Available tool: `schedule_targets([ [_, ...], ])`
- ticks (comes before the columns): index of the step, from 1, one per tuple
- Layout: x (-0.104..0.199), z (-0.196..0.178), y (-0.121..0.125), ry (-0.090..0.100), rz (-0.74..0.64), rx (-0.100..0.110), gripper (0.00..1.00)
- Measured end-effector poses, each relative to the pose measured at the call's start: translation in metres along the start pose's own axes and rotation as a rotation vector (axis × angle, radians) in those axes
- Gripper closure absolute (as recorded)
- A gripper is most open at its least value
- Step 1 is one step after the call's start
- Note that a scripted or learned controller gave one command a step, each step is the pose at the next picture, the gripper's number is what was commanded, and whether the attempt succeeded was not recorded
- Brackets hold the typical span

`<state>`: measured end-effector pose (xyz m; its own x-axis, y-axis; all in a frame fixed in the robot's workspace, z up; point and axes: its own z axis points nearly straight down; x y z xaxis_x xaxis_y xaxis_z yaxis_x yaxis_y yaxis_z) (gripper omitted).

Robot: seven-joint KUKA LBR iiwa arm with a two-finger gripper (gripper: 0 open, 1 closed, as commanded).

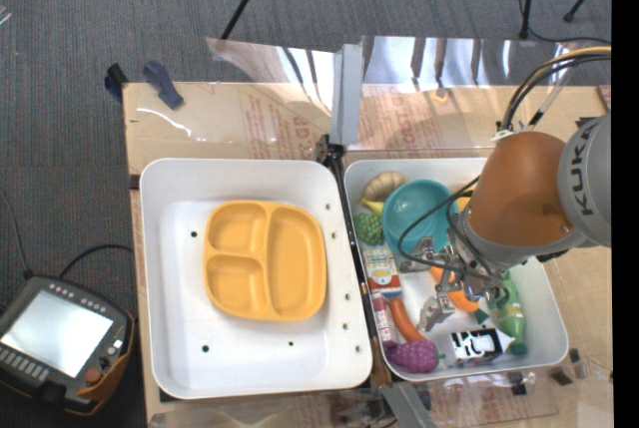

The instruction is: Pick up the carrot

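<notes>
Clearly the risk is clutter. Taking the purple grapes (414,354) as landmark: the carrot (403,319) lies just above them, its long axis slanting from upper left to lower right, one end touching the grapes (which end is the tip I cannot tell). A flat packet (378,273) sits up-left of the grapes, a teal bowl (419,210) well above. Right of the carrot, the gripper (449,304) hangs low; whether its fingers are spread or pressed together I cannot tell. Closing there could nudge neighbours or catch the wrong item, since another orange piece (462,298) lies under it.
</notes>
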<state>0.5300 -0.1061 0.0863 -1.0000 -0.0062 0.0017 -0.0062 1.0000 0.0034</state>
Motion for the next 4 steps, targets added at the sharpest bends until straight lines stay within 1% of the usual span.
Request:
schedule_targets([
  [1, -0.001, -0.010, 0.001, -0.002, -0.004, 0.001, 1.00],
  [2, -0.040, -0.001, -0.061, -0.002, 0.161, 0.002, 1.00],
  [3, -0.039, 0.000, -0.061, 0.001, 0.160, 0.001, 0.00],
  [4, -0.041, -0.011, -0.060, -0.001, 0.157, 0.000, 1.00],
])
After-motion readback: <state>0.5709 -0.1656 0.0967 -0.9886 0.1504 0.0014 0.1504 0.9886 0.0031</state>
